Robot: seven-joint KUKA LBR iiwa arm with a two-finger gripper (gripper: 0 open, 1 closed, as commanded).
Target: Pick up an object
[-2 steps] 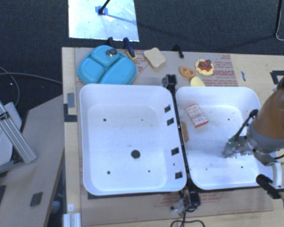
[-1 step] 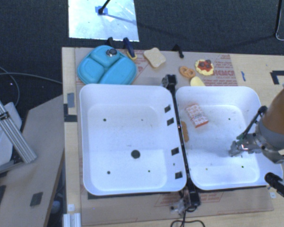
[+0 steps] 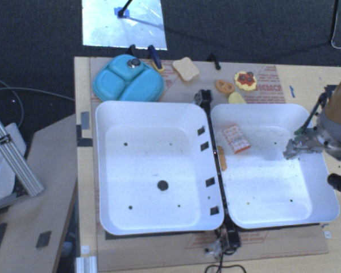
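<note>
A small pink and white patterned box (image 3: pixel 236 139) lies in the right bin (image 3: pixel 307 209), near its upper left. A thin orange stick-like item (image 3: pixel 221 157) lies along that bin's left wall. A small dark round object (image 3: pixel 162 185) sits in the middle of the left bin (image 3: pixel 111 209). My gripper (image 3: pixel 291 150) hangs over the right part of the right bin, well to the right of the patterned box, and I see nothing held in it.
Behind the bins on the bench lie a blue divided plate (image 3: pixel 128 79), a toast slice (image 3: pixel 186 69), an orange piece (image 3: pixel 224 86), a round pizza-like toy (image 3: pixel 245 80) and a yellow piece (image 3: pixel 236 98). The grey arm (image 3: pixel 336 115) enters from the right.
</note>
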